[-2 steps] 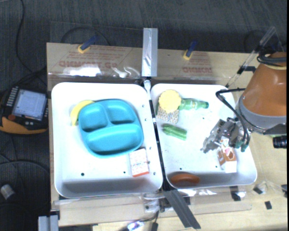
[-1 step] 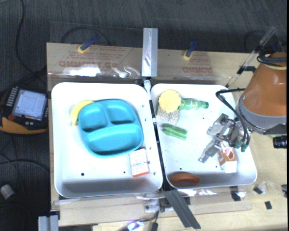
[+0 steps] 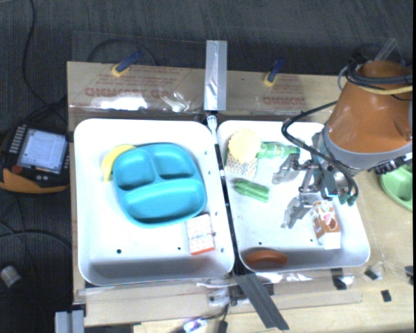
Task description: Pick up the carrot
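Orange band above grey wrist; black cables looped; silvery metal claw (image 3: 297, 189).

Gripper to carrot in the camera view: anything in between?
Nothing. In the camera view, bare white floor of the right bin separates the gripper from the carrot at the bin's near edge. The green cucumber lies left of that stretch.

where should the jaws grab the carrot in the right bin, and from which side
Probably across the middle of the carrot, coming straight down from above. It lies flat along the near wall of the right bin, long axis running left to right, so a side approach looks blocked. Set the jaws across its short width, one toward the wall, one toward the bin's centre. The gripper hangs farther back, over the bin's middle.
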Robot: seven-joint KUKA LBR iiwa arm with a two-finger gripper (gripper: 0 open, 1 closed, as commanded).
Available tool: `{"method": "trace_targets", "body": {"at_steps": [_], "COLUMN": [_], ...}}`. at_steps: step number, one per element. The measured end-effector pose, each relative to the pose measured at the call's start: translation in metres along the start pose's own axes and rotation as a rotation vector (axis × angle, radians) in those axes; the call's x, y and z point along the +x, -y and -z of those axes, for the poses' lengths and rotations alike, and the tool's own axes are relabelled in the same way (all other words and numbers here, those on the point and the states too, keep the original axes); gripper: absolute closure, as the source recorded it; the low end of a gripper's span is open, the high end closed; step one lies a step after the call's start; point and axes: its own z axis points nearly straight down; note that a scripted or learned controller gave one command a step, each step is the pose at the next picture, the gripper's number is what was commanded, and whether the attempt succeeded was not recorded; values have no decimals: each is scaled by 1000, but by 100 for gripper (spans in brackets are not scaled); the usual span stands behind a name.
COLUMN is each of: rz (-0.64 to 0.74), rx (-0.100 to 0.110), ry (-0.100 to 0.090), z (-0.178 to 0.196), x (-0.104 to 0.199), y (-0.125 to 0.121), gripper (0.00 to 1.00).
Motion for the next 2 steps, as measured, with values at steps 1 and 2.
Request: {"method": "trace_targets", "body": {"at_steps": [1,2], "rz": [-192,-561], "rx": [0,2], "ry": [-2,-3], "z": [-12,-43], "x": [26,33], "y": [-10,4], "gripper": [0,0]}}
